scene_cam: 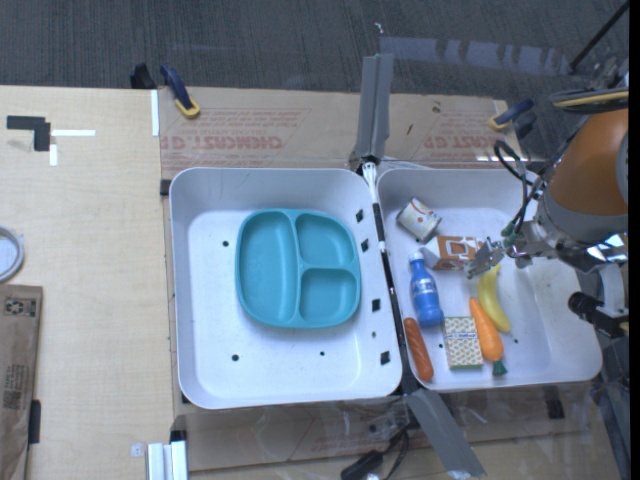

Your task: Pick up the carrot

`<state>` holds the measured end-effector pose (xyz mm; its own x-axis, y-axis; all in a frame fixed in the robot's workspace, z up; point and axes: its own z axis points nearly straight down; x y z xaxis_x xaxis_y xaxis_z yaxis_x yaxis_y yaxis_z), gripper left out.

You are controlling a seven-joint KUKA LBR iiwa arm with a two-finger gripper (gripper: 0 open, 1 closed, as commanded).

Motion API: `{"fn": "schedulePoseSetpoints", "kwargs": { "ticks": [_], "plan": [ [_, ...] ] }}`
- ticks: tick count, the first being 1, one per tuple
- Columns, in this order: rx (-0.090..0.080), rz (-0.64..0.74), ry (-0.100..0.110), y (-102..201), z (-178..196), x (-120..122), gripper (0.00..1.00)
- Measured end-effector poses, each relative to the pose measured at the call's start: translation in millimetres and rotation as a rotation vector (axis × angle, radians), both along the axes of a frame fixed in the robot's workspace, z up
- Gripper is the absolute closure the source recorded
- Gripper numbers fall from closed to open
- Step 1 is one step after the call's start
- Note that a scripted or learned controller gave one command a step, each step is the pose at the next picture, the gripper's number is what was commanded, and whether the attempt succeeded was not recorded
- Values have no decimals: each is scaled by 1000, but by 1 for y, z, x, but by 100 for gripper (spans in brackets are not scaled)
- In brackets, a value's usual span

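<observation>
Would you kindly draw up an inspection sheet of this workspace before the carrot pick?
Surface: bench bearing a left bin and a right bin.
Job's things: carrot lying in the right bin beside a banana.
Clutter: blue bottle, hot dog, small box, cup, snack packet; teal divided plate in the left bin.
Grippers: gripper above the banana's upper end, away from the carrot.
Cables: black cables near the arm.
Surroundings: cardboard sheet, tape roll, clamps.

We read red print, upside down, on the cardboard sheet [300, 133] at 12 o'clock of the bins: roughly "CHEMOZT. GF". Recycling mark on brown cardboard [18, 368] at 9 o'clock. Other labels too small.
</observation>
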<state>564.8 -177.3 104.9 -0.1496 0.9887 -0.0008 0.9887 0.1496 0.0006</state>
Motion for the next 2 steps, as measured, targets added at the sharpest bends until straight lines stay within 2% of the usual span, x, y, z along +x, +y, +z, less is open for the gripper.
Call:
{"fn": "schedulePoseSetpoints", "kwargs": {
  "ticks": [1, 2],
  "plan": [
    [1, -43, 2, -17, -14, -46, 0],
    [2, -245, 3, -14, 5, -80, 0]
  ]
}}
